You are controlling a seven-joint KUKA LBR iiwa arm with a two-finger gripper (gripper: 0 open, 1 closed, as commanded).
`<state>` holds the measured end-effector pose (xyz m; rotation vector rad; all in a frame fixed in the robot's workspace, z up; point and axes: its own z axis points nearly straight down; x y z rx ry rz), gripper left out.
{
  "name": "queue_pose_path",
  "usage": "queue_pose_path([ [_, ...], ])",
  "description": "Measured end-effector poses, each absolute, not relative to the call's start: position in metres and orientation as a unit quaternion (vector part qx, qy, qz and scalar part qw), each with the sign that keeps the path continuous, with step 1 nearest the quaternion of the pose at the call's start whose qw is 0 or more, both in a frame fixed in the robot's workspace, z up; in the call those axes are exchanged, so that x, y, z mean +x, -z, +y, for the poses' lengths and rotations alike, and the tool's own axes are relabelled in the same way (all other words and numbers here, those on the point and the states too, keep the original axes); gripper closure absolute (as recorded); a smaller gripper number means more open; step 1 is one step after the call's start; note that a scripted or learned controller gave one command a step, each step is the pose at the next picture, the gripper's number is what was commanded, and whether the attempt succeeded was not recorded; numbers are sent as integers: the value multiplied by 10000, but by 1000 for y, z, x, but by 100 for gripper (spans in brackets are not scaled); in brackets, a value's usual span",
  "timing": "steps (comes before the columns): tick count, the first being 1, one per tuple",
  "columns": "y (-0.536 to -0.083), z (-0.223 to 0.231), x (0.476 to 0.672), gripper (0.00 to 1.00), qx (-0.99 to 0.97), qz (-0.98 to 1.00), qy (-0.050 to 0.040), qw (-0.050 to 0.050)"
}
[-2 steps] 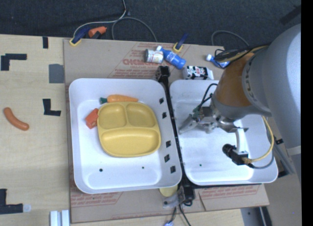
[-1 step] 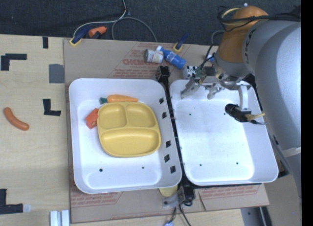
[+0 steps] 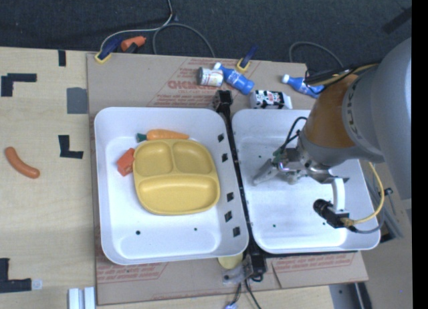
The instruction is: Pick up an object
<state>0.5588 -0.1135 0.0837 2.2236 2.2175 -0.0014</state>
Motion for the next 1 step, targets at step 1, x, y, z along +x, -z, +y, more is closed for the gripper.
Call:
queue_pose_path([
  [1,-85,-101,668,0,7052,7089,-24,36],
])
